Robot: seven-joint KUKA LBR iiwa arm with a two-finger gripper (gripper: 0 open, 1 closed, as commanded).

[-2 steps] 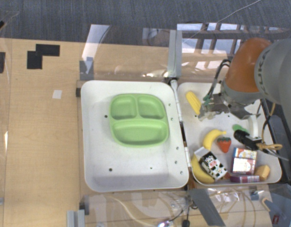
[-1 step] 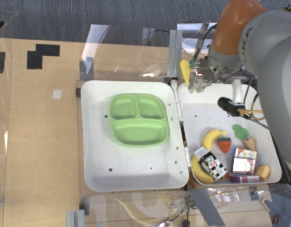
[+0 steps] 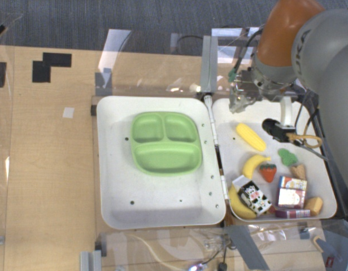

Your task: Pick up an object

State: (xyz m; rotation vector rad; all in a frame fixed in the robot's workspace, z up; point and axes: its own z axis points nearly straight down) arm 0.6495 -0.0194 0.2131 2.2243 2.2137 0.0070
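The gripper (image 3: 240, 99) hangs over the far left corner of the right bin (image 3: 330, 176), just inside its rim and close to the wall that divides the two bins. From this slanted view it cannot be told how far the gripper is open, and no object is seen caught in it.

The nearest loose object is the yellow corn cob (image 3: 250, 137), which lies tilted on the bin floor, nearer the camera than the gripper and slightly to its right, clearly apart from it. Further toward the camera a banana (image 3: 255, 164) curves beside a red strawberry (image 3: 268, 172), the two touching or nearly so. A small green piece (image 3: 287, 156) sits to the right of them, with a brown cone-like piece (image 3: 299, 171) just below it.

Along the near wall of the same bin a second banana (image 3: 237, 201) lies under or against a black-and-white patterned block (image 3: 256, 197). Beside that stands a red-and-white carton (image 3: 291, 192), with a tan rounded piece (image 3: 314, 205) in the near right corner.

In the left bin (image 3: 114, 168) a green divided plate (image 3: 165, 143) rests flat, well apart from the gripper. Both bins sit on the wooden table (image 3: 44, 168).
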